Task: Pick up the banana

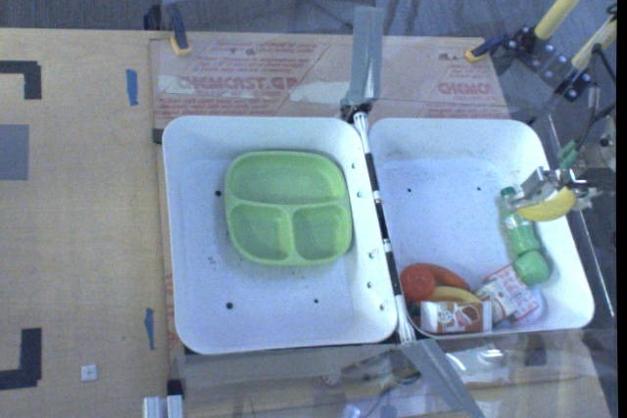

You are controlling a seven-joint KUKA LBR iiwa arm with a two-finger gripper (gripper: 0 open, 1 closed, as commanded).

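A green divided plate (288,208) lies in the left bin (186,240); a tomato (418,281) sits in the right bin (441,152).

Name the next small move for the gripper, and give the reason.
Probably a short straight lift. The gripper sits at the right bin's right rim with the banana seemingly between its fingers, just above the green bottle. Rising first would test the grasp and clear the bottle.

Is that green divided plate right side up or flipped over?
Right side up. The light green three-compartment plastic plate lies flat in the left white bin, its three hollows facing up with raised dividers between them.
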